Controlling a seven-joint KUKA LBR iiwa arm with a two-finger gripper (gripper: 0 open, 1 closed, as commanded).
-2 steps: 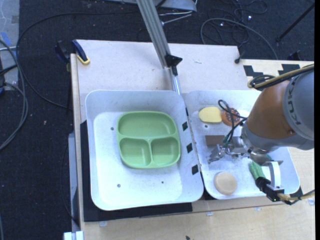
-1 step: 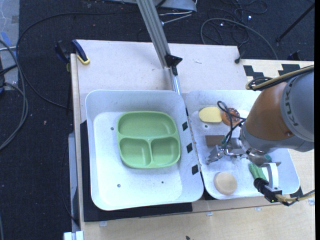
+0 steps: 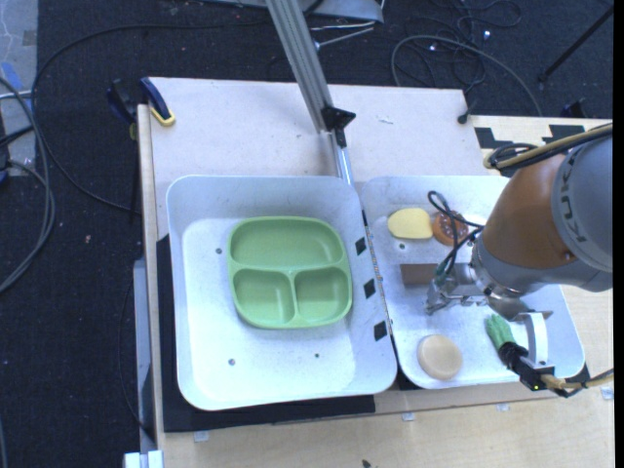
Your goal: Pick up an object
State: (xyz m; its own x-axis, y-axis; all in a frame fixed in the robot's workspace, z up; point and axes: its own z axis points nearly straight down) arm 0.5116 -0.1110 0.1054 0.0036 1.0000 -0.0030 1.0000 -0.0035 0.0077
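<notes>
My gripper [image 3: 441, 298] hangs low over the middle of the right bin [image 3: 390, 252], reaching in from the right. A brown block [image 3: 416, 275] lies just left of its tip and seems to touch it; whether it sits between the fingers is unclear. A yellow lemon-like piece [image 3: 409, 224] lies at the back of that bin, beside an orange-brown disc [image 3: 448, 228] with a black wire loop. A pale round puck [image 3: 440, 356] rests near the front edge. A small green thing [image 3: 498, 331] lies under the wrist, partly hidden.
The left bin [image 3: 195, 291] holds a green divided plate [image 3: 291, 271] at its centre. A slanted metal pole [image 3: 304, 52] rises behind the bins. The bench's bare top [image 3: 244, 125] lies beyond them.
</notes>
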